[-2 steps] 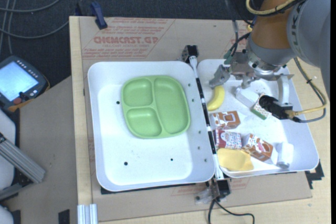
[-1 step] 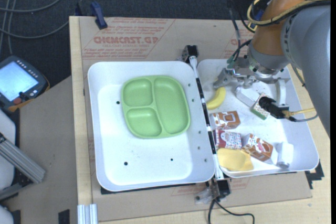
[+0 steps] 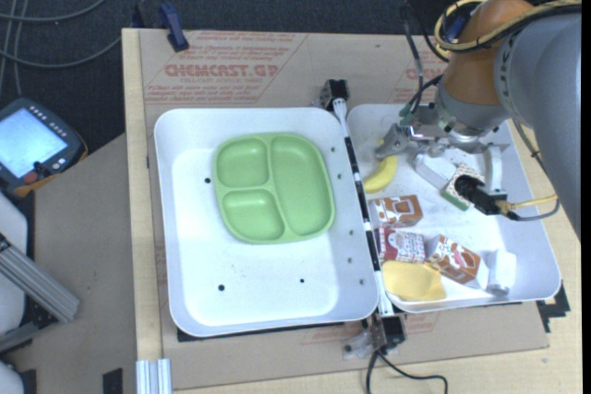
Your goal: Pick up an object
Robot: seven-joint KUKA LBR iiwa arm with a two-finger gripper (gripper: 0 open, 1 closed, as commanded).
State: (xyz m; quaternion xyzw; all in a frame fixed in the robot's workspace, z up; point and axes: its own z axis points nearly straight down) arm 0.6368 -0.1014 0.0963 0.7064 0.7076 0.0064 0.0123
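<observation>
At the near edge of the right bin (image 3: 545, 277), a yellow pouch (image 3: 413, 281) lies in the near-left corner, pressed close to the divider where the two bins meet. Just right of it sits a red-and-white packet (image 3: 457, 259), and beyond that a small white block (image 3: 501, 269) against the near-right rim. A second red-and-white packet (image 3: 403, 245) lies touching the divider side, and a brown-and-white packet (image 3: 396, 210) sits just behind it. The right side of this bin's floor, toward the outer rim, is mostly bare.

The left bin (image 3: 185, 226) carries a green compartment tray (image 3: 274, 186), set toward its far half; open white floor runs along its near and left sides.

Farther back in the right bin, a yellow banana (image 3: 380, 173) lies beside the divider, tilted, close to the brown-and-white packet but apart from it. The gripper (image 3: 415, 137) sits low over the far-left part of this bin, just behind and right of the banana, near the far rim. Whether its jaws are spread or closed cannot be made out, and nothing is visibly between them. The grey arm (image 3: 545, 69) with its orange band comes in from the right, over the bin's far-right corner.
</observation>
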